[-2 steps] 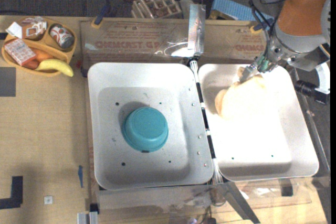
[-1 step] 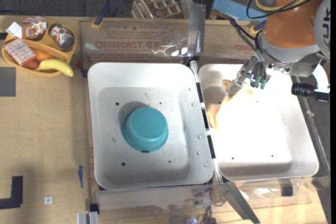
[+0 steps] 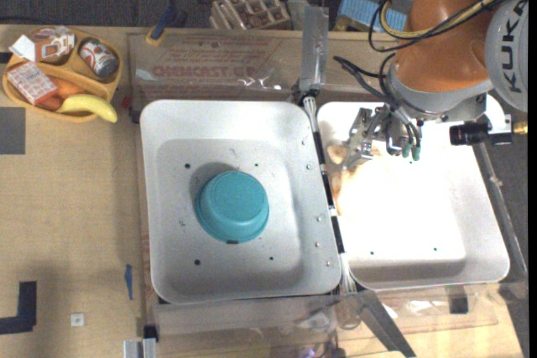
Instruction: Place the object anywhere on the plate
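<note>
At the 10 o'clock corner of the worktop sits a yellow tray with a banana along its lower edge and a few small packets in it. A flat cardboard sheet lies behind the bins, toward 12 o'clock.

The left bin holds the teal plate, which rests near the bin's middle, slightly toward 7 o'clock, well apart from every wall.

Across the divider, the right bin holds the object, a small pale orange thing lying against the bin's 9 o'clock wall, somewhat toward 10 o'clock. It is washed out by glare, and its shape cannot be made out. It is in the other bin from the plate, not on it.

The end effector hangs over the 11 o'clock part of the right bin, just beside the object at its 2 o'clock side. Whether it is apart, together or clamped on anything cannot be told from this view, nor whether it touches the object.

The arm, with its orange band, comes in from 1 o'clock, trailing yellow and black cables.
</note>
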You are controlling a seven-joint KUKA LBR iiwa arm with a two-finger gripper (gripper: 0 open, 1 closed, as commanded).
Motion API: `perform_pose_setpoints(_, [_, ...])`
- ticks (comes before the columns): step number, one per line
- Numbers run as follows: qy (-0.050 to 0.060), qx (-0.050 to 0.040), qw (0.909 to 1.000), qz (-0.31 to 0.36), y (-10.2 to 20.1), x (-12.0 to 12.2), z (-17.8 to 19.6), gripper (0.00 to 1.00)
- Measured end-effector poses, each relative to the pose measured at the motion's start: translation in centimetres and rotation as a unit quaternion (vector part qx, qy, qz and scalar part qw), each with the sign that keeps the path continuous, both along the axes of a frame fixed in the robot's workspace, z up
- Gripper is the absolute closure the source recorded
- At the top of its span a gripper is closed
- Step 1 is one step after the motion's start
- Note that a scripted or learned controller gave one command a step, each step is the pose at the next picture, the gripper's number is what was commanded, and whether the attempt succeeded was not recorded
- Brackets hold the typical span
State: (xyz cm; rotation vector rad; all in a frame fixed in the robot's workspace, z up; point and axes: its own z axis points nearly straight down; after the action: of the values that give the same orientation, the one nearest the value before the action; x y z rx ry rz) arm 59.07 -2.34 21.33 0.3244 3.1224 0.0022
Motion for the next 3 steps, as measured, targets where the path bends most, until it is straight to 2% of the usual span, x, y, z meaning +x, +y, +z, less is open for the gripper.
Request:
perform_pose_setpoints(1, [0.000,-0.0001,0.9948,0.102,4.2,-2.3,1.4,1.00])
perform_pose_setpoints(2, [0.000,0.0000,0.9946,0.104,8.5,-4.5,2.3,1.00])
perform_pose_setpoints(3, [0.000,0.0000,0.9945,0.105,13.2,-6.6,1.7,1.00])
